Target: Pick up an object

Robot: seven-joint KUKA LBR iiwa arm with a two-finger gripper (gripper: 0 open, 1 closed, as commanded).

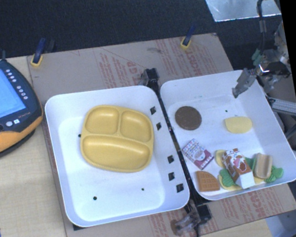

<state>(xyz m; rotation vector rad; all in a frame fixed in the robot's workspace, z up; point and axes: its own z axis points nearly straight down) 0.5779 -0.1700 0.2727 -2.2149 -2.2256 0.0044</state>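
- The gripper [242, 85] stands at the far right rim of the right bin [210, 82], near the bin's upper corner, and the arm behind it is mostly cut by the edge of the view.
- I cannot tell how the gripper is set; only a grey tip is seen and no object is seen at this tip.
- The yellow lemon-like piece [238, 124] lies on the bin floor just below the gripper and a little to its left; it is the nearest object, but it is apart from the gripper.
- The brown round cookie [187, 117] lies to the left of the gripper, further away than the yellow piece.
- A small red and white packet [197, 153] and a heap of toy food [242, 171] lie well below the gripper, at the near side of the same bin.
- The yellow divided plate [117, 138] rests in the left bin [81, 203], far to the left of the gripper.
- As I judge it, the task is at its beginning: every object rests in a bin and nothing is lifted.
- What is left is almost all: to go above one object, to come down, to close on it and to raise it.
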